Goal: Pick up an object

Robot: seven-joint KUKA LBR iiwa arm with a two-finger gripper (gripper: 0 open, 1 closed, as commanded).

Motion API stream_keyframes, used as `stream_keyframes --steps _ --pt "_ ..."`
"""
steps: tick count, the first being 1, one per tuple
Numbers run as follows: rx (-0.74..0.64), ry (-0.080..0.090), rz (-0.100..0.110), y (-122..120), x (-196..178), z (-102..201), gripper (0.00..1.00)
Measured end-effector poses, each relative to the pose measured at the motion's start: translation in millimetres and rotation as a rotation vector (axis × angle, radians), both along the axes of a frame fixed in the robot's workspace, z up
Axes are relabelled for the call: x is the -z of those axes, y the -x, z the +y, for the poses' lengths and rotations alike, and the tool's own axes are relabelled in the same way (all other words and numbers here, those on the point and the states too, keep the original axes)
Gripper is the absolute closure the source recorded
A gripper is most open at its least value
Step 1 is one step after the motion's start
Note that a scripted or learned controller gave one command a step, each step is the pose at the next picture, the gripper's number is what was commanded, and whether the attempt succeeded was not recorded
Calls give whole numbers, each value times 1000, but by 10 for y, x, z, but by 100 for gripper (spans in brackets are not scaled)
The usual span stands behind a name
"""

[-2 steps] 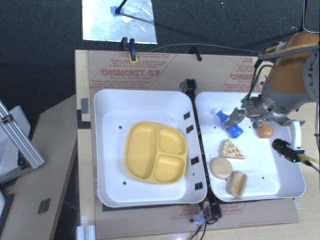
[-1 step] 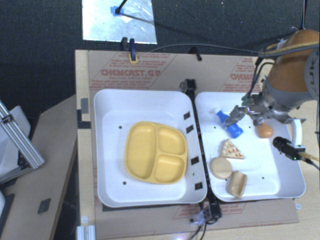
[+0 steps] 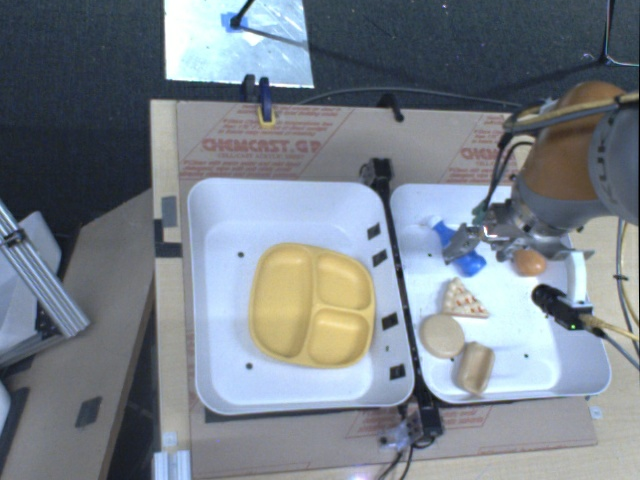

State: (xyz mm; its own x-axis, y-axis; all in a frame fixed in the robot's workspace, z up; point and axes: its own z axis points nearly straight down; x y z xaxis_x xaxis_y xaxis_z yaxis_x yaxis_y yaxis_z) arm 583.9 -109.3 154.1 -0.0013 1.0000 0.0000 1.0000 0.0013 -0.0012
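blue object [image 3: 455,246]: right bin, near its back-left corner, just at the gripper; small, looks like hard plastic, I'd guess light, stiff, a bit slick
grab point: I'd take it across the narrow middle; the wider lower end looks likelier to slip out
gripper [image 3: 470,244]: low over the blue object, right at it; I can't tell how it is set, and nothing shows the object held
orange ball [image 3: 529,262]: right bin, toward its right edge, just beside the gripper body; round, likely to roll if nudged
pizza slice [image 3: 464,300]: middle of right bin, near the blue object but apart; toy, flat, hard to get under
round cookie [image 3: 441,335]: front-left part of right bin, just in front of the slice
bread roll [image 3: 474,367]: front edge of right bin, touching or almost touching the cookie
yellow tray [image 3: 311,305]: middle of left bin, three compartments
right bin [image 3: 580,378]: white, shallow, holds all the small stuff
left bin [image 3: 215,218]: white, holds the tray
risk: I judge crowding is low at the blue object; the ball is the nearest thing to bump
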Motion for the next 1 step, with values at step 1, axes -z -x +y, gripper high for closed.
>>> stream_keyframes --steps 1 --pt "0 -1 2 23 626 27 0"
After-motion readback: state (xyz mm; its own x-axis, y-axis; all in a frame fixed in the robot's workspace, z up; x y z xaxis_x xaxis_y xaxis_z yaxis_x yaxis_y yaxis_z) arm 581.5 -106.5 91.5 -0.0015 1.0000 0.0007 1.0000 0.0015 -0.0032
